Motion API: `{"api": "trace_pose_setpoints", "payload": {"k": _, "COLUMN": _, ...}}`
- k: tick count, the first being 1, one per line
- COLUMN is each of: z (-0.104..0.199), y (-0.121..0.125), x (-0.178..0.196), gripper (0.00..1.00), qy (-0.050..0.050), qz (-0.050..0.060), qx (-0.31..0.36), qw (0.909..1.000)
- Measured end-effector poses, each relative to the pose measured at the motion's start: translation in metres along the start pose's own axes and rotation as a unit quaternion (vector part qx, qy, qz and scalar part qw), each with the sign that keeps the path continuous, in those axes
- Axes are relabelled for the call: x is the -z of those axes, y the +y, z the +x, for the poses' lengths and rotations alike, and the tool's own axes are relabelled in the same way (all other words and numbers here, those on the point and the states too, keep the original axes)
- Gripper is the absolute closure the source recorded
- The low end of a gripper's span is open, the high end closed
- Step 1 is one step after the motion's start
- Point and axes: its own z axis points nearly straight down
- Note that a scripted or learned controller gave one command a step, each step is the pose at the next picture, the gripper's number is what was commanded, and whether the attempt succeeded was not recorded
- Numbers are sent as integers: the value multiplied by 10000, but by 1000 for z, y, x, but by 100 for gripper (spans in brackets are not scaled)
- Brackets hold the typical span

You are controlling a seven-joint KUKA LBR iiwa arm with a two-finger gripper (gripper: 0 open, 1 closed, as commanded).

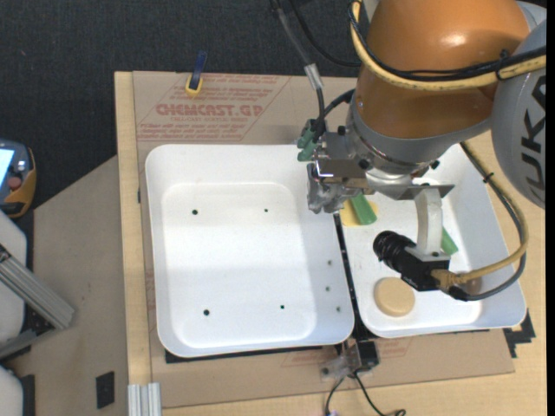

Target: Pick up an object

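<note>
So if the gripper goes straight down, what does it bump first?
Probably the green block in the right bin, right by the gripper; it could catch the bin's rim instead. Depth is hard to tell.

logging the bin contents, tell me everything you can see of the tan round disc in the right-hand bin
The tan disc is small, flat and round, matte and plain, looking like wood or cork. It lies flat on the floor of the right-hand bin, near its front wall and toward the edge shared with the other bin. Only the bin appears to touch it.
</note>
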Motion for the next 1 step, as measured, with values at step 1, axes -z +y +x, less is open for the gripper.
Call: {"api": "trace_pose_setpoints", "payload": {"k": 1, "z": 4, "y": 0, "x": -45, "gripper": 100, "qy": -7, "qz": 22, "qx": -7, "qw": 10000}}
